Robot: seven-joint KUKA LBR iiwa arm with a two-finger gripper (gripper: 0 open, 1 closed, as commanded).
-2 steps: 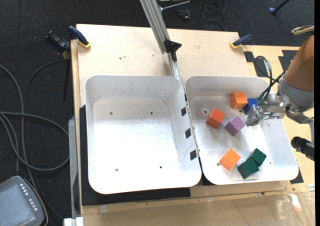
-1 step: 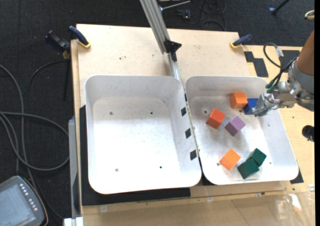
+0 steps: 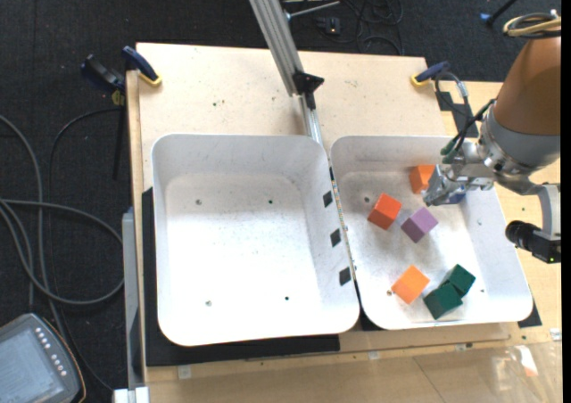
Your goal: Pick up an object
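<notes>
Several small blocks lie in the right bin [image 3: 357, 160]. An orange block [image 3: 419, 178] sits near the back, partly hidden by my gripper [image 3: 440, 195], which hangs low just to its right. A red-orange block [image 3: 385, 211] and a purple block [image 3: 418, 225] lie side by side in the middle, the purple one just below and left of the gripper. Nearer the front are a lighter orange block [image 3: 410, 284] and two dark green blocks [image 3: 460, 280] [image 3: 442, 301] touching each other. I see nothing between the fingers.
The left bin [image 3: 178, 160] stands beside the right one, their rims meeting along a central divider. A slanted metal pole [image 3: 272, 22] rises from behind the bins. Blue and yellow clamps [image 3: 143, 67] [image 3: 430, 74] hold the board's back corners. The arm's grey body [image 3: 526, 116] overhangs the right bin's far side.
</notes>
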